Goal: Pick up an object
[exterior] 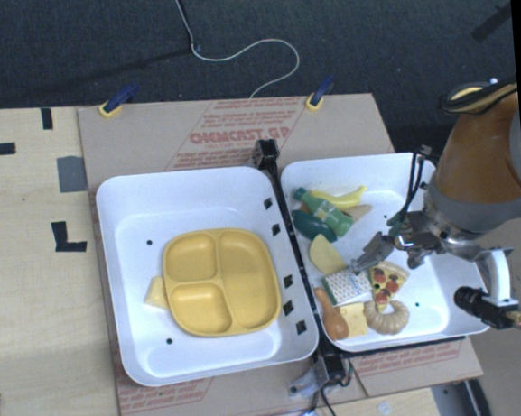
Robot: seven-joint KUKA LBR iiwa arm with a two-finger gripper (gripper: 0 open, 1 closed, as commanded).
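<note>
The grey arm with its orange band (483,160) is seen reaching in from the right over the right-hand shallow white bin (433,319), where its two-finger gripper (367,259) is lowered among a pile of toy food; whether anything is gripped cannot be told. Just beside the gripper are found a pale yellow wedge (326,255), a grey grater-like piece (344,286), a small pizza slice (387,279), a tan ring-shaped pastry (387,317), an orange carrot-like stick (329,311), a green bottle (320,214) and a yellow banana (344,196). In the left-hand shallow white bin (125,260) a yellow plastic divided plate (222,281) is laid flat.
</note>
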